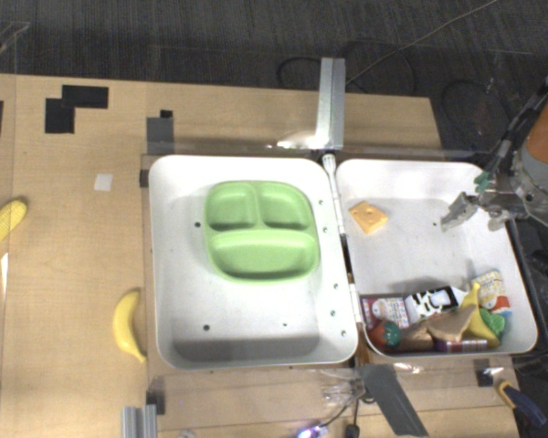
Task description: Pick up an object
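Cheese wedge (368,216) lies alone at the far left of the right bin (411,272); the hand (468,206), its opening unreadable, hovers well right and should centre over it before descending

2 white bins (164,245), the left with a pale green divided plate (259,228), the right with an orange-yellow cheese wedge (368,216) and a jumble of red, black-and-white, yellow and tan items (438,318). Light wood bench (64,272) with black patches, a yellow banana (128,325) and a yellow corn cob (2,225). Grey arm (539,167) banded orange.
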### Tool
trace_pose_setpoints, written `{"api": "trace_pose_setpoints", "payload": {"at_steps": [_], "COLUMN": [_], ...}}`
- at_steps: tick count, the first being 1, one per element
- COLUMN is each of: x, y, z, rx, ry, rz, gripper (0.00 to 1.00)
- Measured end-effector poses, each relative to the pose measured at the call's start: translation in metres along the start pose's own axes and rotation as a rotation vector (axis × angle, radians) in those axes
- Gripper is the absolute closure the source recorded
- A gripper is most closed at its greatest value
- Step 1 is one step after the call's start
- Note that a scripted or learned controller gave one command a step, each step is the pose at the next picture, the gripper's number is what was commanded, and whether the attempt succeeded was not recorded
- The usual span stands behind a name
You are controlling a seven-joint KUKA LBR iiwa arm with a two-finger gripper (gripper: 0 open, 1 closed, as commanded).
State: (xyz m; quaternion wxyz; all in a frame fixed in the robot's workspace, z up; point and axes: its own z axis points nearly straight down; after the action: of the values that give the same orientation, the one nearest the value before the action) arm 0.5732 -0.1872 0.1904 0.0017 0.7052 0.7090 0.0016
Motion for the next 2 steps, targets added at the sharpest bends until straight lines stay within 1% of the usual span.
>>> {"api": "trace_pose_setpoints", "payload": {"at_steps": [1, 2], "x": [0.038, 0.094], "y": [-0.037, -0.01], "z": [-0.043, 0.075], "rx": [0.0, 0.003], "ry": [0.001, 0.001], "rz": [0.182, 0.194], "gripper": [0.0, 0.0]}}
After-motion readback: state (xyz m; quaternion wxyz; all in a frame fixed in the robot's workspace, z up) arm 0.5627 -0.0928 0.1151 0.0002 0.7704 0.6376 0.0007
